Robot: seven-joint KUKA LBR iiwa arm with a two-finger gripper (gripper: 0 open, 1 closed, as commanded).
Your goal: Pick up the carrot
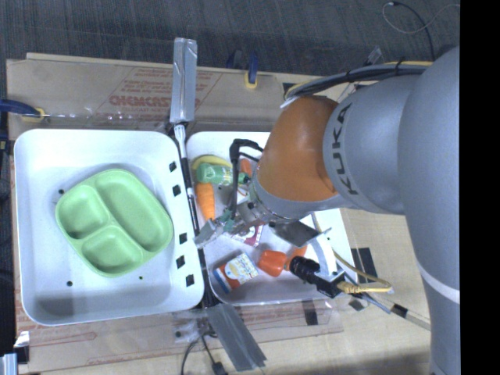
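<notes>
The carrot [205, 200] is seen lying in the right bin [328, 291], close to its left wall. The gripper [226, 223] is placed just beside it. Whether anything is held cannot be told. Little room is left around it.

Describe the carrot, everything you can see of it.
The carrot is a small orange piece, smooth and plastic-looking, with a green top end pointing away from the camera. It lies lengthwise in the right bin near the left wall, just below a yellow-green item. The gripper sits right beside it; contact is unclear.
</notes>
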